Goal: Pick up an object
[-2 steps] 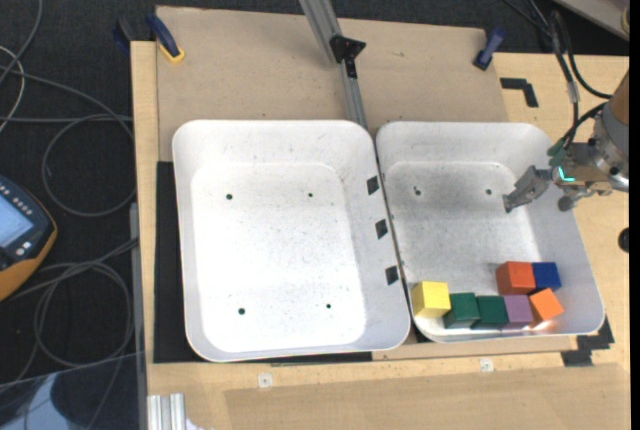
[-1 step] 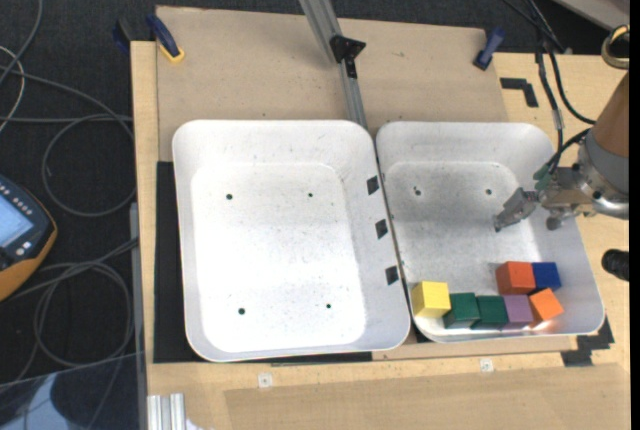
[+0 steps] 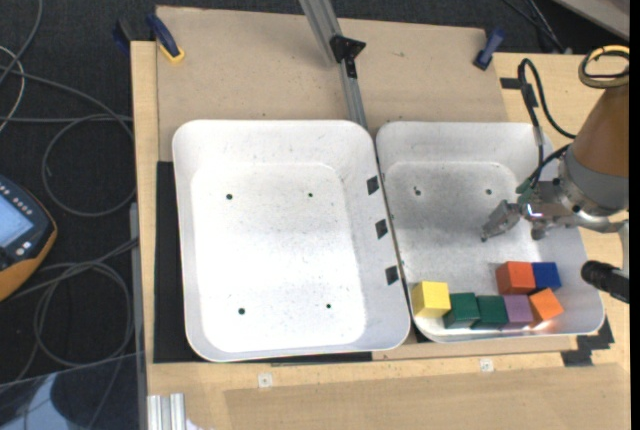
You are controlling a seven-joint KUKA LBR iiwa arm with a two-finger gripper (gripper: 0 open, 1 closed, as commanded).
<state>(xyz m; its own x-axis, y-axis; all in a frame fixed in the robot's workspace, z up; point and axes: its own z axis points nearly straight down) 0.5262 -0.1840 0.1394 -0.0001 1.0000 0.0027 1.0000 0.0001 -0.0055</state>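
Observation:
Several coloured blocks lie along the front edge of the right bin [image 3: 440, 153]. They are a yellow block [image 3: 432, 297], two green blocks [image 3: 476, 309], a purple block [image 3: 518, 308], an orange block [image 3: 546, 304], a red block [image 3: 516, 275] and a blue block [image 3: 546, 272]. My gripper [image 3: 518, 221] hovers over the right side of this bin, just behind the red and blue blocks. Its fingers stand spread, open, with nothing between them.
The left bin [image 3: 270, 228] sits beside the right one, and black clips line the rim they share. A metal strut [image 3: 318, 3] slants down to the back of the bins. Blue clamps hold the board's back corners. Cables lie on the floor to the left.

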